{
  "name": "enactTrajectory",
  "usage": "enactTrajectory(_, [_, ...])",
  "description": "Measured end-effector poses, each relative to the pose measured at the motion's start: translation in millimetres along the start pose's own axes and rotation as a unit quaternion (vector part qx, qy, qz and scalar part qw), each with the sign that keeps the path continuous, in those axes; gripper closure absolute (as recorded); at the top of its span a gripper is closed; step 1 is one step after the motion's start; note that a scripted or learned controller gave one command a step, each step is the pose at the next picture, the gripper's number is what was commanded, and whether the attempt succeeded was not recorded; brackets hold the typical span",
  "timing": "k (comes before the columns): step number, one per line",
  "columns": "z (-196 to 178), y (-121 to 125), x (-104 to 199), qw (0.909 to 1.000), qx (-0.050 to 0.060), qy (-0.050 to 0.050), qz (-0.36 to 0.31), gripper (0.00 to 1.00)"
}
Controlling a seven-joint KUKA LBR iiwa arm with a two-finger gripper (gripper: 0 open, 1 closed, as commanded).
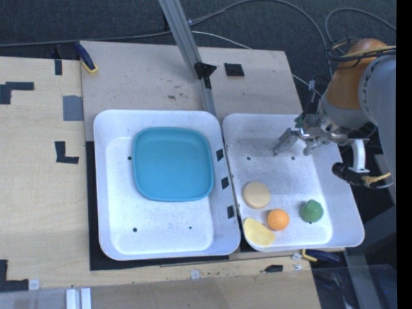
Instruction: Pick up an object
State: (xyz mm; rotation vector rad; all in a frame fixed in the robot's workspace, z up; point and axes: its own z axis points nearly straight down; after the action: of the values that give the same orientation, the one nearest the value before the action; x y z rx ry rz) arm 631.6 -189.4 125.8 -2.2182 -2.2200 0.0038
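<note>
The right bin [248, 137] holds a cream round piece [256, 194], an orange ball [278, 219], a yellow banana-shaped piece [258, 234] and a green round piece [312, 210], all near its front. My gripper [293, 145] hangs over the back half of that bin, above bare floor, with its two fingers spread open and nothing between them. The nearest object, the cream piece, lies well forward and left of the fingertips.
The left bin [112, 172] carries a blue square plate [172, 163]. A grey metal post [187, 37] slants across the back between the bins. Cables trail over the dark floor behind the right bin.
</note>
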Motion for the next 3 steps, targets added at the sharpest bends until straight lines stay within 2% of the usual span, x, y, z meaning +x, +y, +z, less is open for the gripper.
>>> enactTrajectory(1, [38, 0, 1, 1.0, -0.001, 0.0, 0.0, 0.0])
enactTrajectory(2, [26, -1, -4, 1.0, -0.002, -0.003, 0.002, 1.0])
enactTrajectory(3, [-16, 0, -1, 1.0, -0.003, -0.001, 0.0, 1.0])
